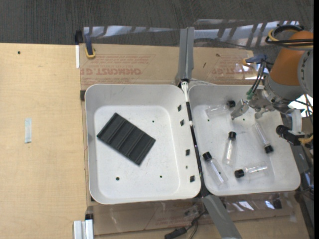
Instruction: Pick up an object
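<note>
Just below the end effector (250, 107), fingers spread apart and clamped on nothing, in the right-hand bin (294, 183): a clear tube (230, 147) with a black cap, long axis running away from the fingers, nearest of several.

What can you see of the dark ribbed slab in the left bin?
The slab is a flat, dark grey, almost black rectangle with parallel ridges running along its length; it looks like plastic or rubber. It lies flat on the floor of the left bin, turned diagonally, in the bin's left half. Nothing but the bin floor touches it.
</note>
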Robot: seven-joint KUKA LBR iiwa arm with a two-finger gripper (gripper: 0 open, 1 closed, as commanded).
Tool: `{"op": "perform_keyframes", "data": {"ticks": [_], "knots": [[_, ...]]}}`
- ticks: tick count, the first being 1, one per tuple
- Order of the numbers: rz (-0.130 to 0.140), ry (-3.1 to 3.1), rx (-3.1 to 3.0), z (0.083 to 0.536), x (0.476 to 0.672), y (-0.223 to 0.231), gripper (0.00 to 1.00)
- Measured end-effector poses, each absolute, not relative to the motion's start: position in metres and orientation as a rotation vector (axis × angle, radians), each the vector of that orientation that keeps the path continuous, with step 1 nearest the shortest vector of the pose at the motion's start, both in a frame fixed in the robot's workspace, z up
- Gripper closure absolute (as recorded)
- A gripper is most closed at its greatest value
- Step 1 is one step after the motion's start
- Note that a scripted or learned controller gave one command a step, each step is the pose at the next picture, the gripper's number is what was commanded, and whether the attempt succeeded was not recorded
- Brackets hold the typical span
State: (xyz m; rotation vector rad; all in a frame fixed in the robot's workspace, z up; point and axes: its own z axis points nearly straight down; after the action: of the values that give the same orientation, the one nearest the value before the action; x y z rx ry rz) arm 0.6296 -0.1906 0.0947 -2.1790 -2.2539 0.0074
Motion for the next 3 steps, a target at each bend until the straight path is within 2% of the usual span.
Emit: {"op": "perform_keyframes", "data": {"ticks": [1, 2, 3], "knots": [[-0.004, -2.276, -2.144, 0.0889, 0.652, -0.2133, 0.0], [0.002, -2.284, -2.146, 0.0959, 0.6524, -0.2157, 1.0], [-0.001, -2.284, -2.143, 0.0957, 0.6527, -0.2139, 0.0]]}}
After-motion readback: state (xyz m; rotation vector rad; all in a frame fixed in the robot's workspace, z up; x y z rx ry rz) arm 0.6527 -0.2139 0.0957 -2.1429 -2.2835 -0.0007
